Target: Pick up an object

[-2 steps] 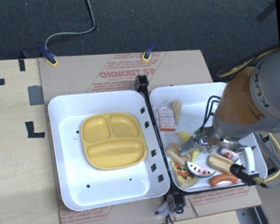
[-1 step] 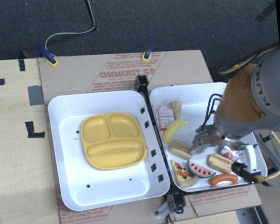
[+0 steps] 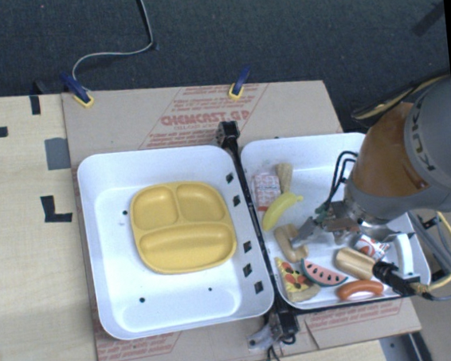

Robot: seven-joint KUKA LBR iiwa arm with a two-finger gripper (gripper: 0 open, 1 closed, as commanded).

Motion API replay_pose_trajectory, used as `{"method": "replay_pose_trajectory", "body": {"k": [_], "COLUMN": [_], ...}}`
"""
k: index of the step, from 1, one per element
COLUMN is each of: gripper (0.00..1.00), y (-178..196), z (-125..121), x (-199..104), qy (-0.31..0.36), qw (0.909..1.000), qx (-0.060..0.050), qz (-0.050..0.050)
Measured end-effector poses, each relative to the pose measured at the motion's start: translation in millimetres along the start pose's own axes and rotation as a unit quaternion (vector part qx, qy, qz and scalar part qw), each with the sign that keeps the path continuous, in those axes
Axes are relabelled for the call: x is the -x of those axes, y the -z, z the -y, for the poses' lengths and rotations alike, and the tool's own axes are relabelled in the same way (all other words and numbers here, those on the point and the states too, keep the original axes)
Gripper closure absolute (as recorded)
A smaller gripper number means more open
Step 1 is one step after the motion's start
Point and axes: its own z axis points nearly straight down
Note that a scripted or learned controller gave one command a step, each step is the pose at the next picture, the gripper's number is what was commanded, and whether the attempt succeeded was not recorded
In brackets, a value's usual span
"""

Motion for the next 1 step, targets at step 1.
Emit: {"method": "replay_pose_trajectory", "body": {"k": [1], "gripper": [0.0], "y": [-29.2], "z": [-95.2], "x": [-15.4], "qy": [0.001], "qw": [1.0], "qx": [0.005], "qz": [0.002]}}
